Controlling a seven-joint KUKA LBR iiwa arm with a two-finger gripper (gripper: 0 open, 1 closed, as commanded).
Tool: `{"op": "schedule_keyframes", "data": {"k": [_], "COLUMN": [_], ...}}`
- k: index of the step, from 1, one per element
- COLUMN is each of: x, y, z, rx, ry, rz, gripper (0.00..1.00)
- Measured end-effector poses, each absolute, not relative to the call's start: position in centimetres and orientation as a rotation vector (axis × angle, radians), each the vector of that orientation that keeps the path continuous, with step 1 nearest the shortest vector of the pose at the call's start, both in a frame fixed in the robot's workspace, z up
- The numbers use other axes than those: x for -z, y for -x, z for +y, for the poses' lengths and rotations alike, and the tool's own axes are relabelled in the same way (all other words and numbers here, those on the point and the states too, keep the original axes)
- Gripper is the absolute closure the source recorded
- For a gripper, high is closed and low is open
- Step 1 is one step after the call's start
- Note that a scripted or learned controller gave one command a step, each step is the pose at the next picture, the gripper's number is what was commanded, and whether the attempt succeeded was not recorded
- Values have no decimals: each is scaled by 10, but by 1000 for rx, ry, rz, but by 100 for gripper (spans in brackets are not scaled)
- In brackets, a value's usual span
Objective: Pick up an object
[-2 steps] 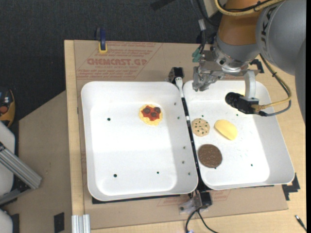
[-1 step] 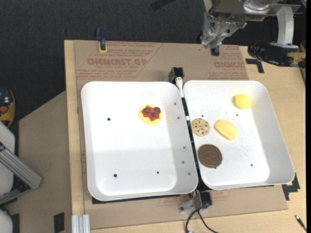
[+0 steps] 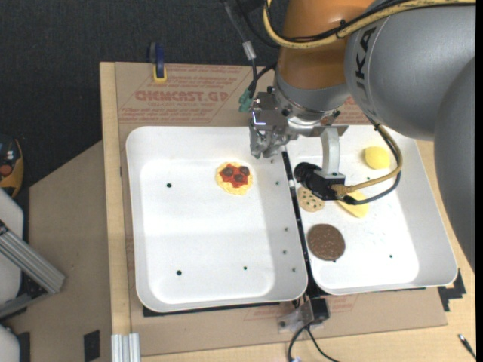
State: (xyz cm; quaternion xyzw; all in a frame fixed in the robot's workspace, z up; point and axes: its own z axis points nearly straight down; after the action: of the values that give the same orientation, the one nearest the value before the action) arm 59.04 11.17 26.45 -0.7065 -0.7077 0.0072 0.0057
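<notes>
While the hand (image 3: 266, 143) hovered over the bins' shared rim, grip state untellable, nothing looked lifted: mini pizza (image 3: 235, 178) sat at its seven o'clock in the left bin (image 3: 158, 240), pick undone.

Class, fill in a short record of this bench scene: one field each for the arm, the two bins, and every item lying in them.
arm: grey with an orange band, reaching in from the right, gripper low over the seam between the bins
left bin: holds a small pizza near its upper right
right bin: holds four items
cookie: tan with dark chips, by the seam
brown disc: below the cookie
yellow round piece: upper part
yellow wedge: right of the cookie
</notes>
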Motion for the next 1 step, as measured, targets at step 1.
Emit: {"op": "schedule_keyframes", "data": {"k": [1], "x": [-206], "y": [-629], "z": [197], "rx": [1], "ry": [2212], "rz": [-2228], "gripper": [100]}}
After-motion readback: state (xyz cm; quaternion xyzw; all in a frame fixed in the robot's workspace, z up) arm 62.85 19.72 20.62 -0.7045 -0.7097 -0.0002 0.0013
